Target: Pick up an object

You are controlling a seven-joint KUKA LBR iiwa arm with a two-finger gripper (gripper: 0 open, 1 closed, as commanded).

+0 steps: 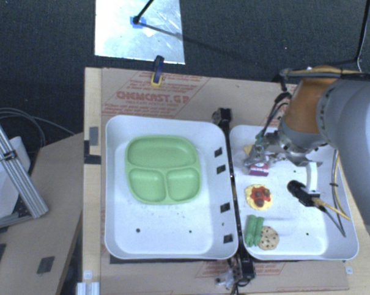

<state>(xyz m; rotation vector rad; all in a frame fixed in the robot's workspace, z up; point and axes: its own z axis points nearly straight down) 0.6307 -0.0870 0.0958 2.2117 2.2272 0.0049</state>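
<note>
My gripper hangs low over the far left part of the right bin, with the arm coming in from the right. Directly under its tip lies a small pink and white object, partly hidden by the gripper. I cannot tell whether the two are touching. Closer to the front lie a yellow toy pizza with red topping, a green bean pod and a brown cookie.
The left bin holds a light green divided plate. A black divider runs between the two bins. The bins rest on a cardboard sheet.
</note>
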